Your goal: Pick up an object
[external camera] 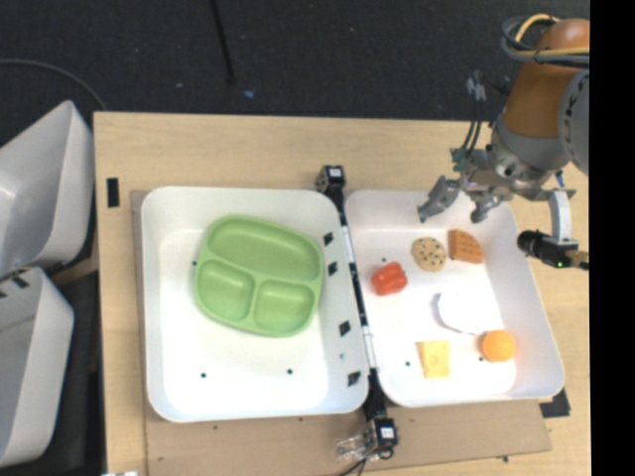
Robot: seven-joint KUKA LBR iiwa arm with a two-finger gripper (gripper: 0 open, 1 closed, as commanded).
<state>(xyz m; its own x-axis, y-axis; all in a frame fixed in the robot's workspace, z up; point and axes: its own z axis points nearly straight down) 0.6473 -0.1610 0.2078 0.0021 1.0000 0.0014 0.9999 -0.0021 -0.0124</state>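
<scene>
My gripper (457, 206) hangs over the far edge of the right bin (397, 216), open, with nothing between its fingers. Just below it lie a round speckled cookie (429, 254) and a brown toast-like piece (464, 247). A red pepper-like piece (389, 279) sits left of the cookie. Nearer the front are a white disc (460, 313), an orange ball (497, 346) and a yellow cheese block (433, 358).
The left bin (169, 365) holds a green divided plate (260, 276). A ridge with black clips (349, 296) separates the two bins. White containers (40, 186) stand off the bench at the left.
</scene>
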